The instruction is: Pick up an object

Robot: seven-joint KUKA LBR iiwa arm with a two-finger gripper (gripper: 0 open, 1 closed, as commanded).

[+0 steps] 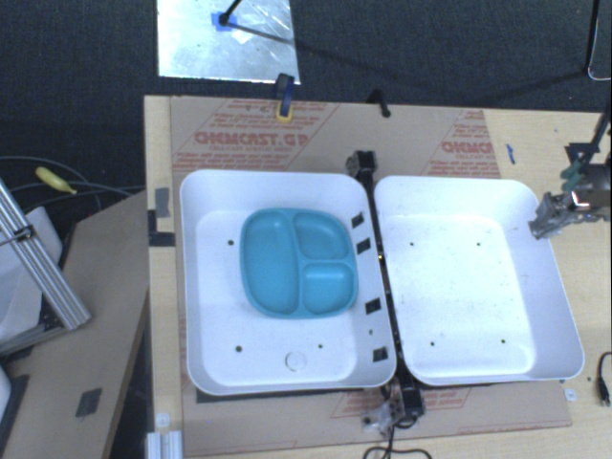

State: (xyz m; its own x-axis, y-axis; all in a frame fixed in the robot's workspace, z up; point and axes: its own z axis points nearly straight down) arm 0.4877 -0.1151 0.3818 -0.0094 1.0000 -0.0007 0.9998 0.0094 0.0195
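A blue divided plate (pixel 296 262) with three compartments lies flat in the middle of the left bin (pixel 206 352). A small pale round thing (pixel 295 360) sits on the bin floor just in front of the plate. My gripper (pixel 552 218) hangs at the far right, over the right rim of the right bin (pixel 459 342), well away from the plate. Nothing shows in its grasp.
The two bins meet at a black-clipped seam (pixel 375 275) and rest on a cardboard sheet (pixel 249 137). A shiny metal sheet (pixel 229 27) lies at the back on dark carpet. An aluminium frame (pixel 38 266) stands at the left edge.
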